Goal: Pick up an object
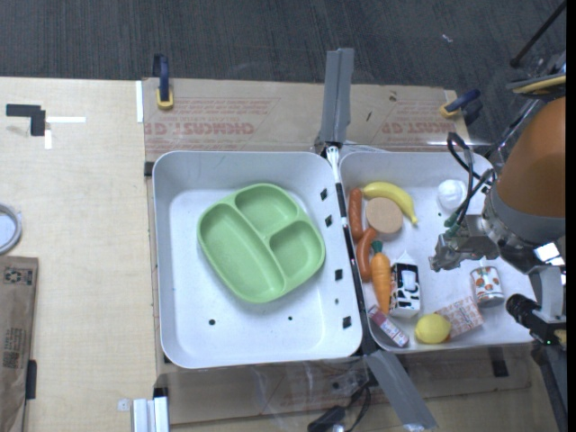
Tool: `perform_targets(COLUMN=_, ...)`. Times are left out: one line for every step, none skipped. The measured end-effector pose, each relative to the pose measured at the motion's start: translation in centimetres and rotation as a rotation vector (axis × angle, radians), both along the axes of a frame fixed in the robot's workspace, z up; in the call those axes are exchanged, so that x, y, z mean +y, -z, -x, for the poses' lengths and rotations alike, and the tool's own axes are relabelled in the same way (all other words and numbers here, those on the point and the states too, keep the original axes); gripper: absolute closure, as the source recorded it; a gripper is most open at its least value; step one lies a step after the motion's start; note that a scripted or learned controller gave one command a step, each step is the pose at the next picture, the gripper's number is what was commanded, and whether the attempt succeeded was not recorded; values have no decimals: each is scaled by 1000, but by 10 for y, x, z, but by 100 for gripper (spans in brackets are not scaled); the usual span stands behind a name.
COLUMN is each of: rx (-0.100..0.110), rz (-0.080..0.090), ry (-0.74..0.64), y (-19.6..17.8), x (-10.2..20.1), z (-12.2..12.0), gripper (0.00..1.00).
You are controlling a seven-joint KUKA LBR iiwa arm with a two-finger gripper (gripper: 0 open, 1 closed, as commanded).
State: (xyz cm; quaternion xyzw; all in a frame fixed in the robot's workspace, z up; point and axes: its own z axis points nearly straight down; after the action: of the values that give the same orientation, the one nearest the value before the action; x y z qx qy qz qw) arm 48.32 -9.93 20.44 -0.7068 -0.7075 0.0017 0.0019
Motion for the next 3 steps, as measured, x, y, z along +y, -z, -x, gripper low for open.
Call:
perform_targets(rx=-26, rz=4, ry=-27, y=93, x=3, z=-1, gripper=0)
perform_targets(rx=-3, rz=1, ry=61, y=14, x=53, z=-11, gripper=0)
perform_targets(rx=-1, rz=0, ry=29, y=64, x=-2, z=0, gripper=0)
